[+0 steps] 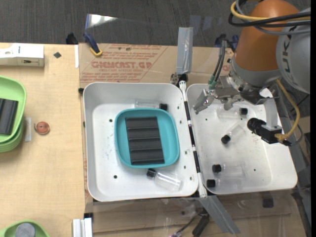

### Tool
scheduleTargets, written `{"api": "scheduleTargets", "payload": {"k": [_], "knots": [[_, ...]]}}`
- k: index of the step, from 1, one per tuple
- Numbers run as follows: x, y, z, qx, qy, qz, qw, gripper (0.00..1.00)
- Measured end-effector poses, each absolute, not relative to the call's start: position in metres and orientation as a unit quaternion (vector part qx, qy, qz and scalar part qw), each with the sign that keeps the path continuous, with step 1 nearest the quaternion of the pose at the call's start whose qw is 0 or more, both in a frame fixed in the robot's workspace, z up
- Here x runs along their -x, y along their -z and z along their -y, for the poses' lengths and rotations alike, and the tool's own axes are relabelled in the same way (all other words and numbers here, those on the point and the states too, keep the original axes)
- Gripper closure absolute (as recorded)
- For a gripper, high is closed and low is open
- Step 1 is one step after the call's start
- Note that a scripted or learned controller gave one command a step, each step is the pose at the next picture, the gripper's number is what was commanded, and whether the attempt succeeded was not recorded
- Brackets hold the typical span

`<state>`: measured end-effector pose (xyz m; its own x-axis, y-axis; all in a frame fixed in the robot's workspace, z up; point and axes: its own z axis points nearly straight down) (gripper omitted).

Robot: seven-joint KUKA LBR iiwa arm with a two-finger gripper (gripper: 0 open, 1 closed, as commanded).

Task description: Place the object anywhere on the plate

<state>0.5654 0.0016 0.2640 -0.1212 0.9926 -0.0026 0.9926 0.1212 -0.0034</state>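
A teal plate [170, 132] with a dark ridged insert lies in the left bin [98, 147]. Small clear vials with black caps are the loose objects here. One vial [164, 177] lies in front of the plate, and another vial [148, 104] lies behind it by the bin's back wall. Several more vials are scattered in the right bin [281, 174], one of them [231, 135] near its middle. My gripper [223, 98] hangs below the orange wrist over the back left part of the right bin, apart from the plate.
The grey arm and its cables cover the right bin's back right corner. A raised divider [190, 132] runs between the two bins. Green trays [12, 115] and a small box [22, 56] sit on the bench at far left.
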Motion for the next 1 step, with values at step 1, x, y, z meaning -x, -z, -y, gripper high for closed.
{"api": "scheduleTargets", "payload": {"k": [1], "knots": [[-0.5119, -0.2752, 0.0811, 0.670, -0.0015, 0.743, 0.001, 0.00]]}}
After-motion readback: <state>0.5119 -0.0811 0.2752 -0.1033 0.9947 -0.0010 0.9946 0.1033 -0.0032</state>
